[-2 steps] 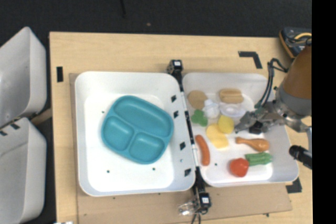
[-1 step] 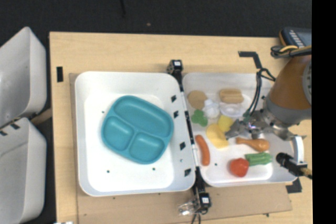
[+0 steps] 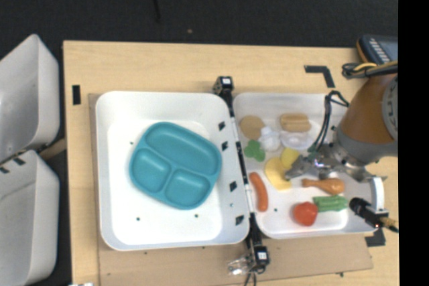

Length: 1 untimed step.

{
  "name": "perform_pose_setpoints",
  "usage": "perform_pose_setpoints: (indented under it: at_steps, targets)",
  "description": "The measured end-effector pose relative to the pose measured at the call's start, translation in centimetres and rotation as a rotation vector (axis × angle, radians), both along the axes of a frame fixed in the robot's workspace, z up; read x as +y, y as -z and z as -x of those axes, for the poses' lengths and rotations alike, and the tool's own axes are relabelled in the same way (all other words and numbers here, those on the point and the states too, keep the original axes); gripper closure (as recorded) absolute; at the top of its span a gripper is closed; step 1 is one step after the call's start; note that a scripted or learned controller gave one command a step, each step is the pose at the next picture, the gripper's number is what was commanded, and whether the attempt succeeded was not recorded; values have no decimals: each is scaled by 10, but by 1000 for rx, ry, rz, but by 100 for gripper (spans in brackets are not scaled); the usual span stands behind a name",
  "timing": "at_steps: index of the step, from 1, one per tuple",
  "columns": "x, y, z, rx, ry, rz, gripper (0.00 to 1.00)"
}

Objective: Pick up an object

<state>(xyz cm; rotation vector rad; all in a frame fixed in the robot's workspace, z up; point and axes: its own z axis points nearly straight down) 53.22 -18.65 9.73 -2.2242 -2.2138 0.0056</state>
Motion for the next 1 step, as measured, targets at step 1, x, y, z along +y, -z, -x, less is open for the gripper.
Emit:
perform_pose_setpoints:
  at_steps: [1]
  targets:
    - [-1, -8, 0, 1, 6, -2, 100]
